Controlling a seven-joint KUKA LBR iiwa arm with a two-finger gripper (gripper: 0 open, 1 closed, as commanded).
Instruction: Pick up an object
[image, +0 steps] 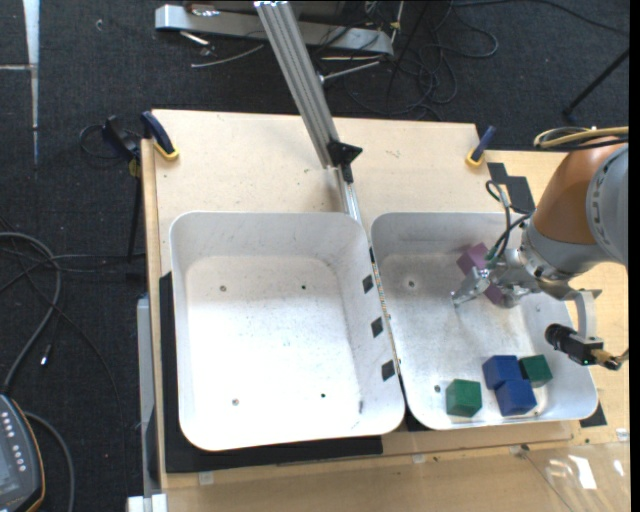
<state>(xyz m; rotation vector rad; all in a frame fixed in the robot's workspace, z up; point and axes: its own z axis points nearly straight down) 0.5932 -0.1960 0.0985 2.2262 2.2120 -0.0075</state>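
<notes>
The arm (585, 215) enters from the right edge of the camera view. Its visible segment comprises a grey link at the far right and an orange band, both rounded and seen from above. Below the band, the grey wrist angles down and to the left. Black cables run along the upper side of the wrist. A black fitting projects from the lower right side of the wrist assembly. The gripper (478, 287) points left, with metallic jaws extending at a low angle; their separation cannot be determined.
</notes>
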